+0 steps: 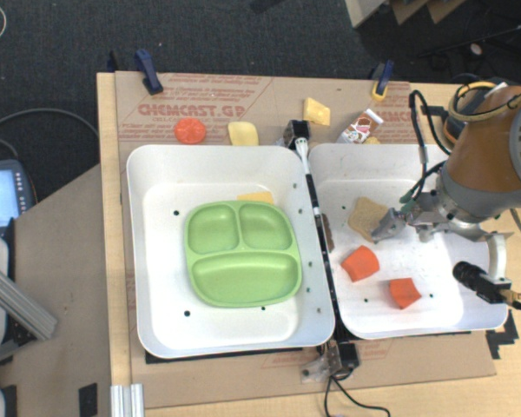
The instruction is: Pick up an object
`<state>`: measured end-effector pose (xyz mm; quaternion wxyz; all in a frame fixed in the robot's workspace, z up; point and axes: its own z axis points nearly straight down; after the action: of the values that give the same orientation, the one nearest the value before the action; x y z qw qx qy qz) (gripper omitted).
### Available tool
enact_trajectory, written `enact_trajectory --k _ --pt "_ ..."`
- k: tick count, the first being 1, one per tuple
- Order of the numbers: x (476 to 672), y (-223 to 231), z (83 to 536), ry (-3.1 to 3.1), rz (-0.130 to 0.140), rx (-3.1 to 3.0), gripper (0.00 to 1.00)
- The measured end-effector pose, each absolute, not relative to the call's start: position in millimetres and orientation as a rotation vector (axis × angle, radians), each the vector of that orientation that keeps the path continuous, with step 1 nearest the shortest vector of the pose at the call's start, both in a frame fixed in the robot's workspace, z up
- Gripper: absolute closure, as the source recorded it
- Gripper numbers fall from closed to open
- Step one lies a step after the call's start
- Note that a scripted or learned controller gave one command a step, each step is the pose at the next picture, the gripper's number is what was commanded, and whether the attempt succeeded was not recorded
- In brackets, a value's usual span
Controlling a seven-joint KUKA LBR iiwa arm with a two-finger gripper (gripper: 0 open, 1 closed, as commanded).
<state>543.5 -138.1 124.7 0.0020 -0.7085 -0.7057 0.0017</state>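
On the desk (156,380), the left bin (148,233) holds a green divided plate (241,254) lying flat near its middle, with a pale yellow piece (255,197) peeking out just behind the plate's far edge. Behind this bin, on the bare board, sit an orange-red disc (190,130) and a pale yellow block (242,133) side by side, and farther right a yellow wedge (317,111) and a small red-and-white packet (361,128). Two blue clamps (148,70) grip the board's far edge, one at the left and one toward the right. A black strip (313,207) runs along the seam where the two bins meet. The right bin (434,320) carries three loose things: a tan flat piece (366,218) toward its far left, an orange cube (360,264) just in front of that, and a smaller orange cube (404,293) a little farther right and nearer the front rim. The end effector (389,226) hangs low over the right bin, its tip at the right edge of the tan piece; whether it touches it, and how wide it stands, I cannot tell, and nothing is seen held in it. The arm (486,159), grey with an orange band, leans in from the right above the bin's far right part.
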Motion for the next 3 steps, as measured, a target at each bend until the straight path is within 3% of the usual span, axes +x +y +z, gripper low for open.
enact_trajectory --k 1,2,3 --pt "586.4 -218 84 -2.219 -0.006 -2.223 0.0" --pt "524.0 -205 202 -2.223 -0.004 -2.228 0.0" --pt "480.1 -139 166 -2.22 0.002 -2.211 0.0"
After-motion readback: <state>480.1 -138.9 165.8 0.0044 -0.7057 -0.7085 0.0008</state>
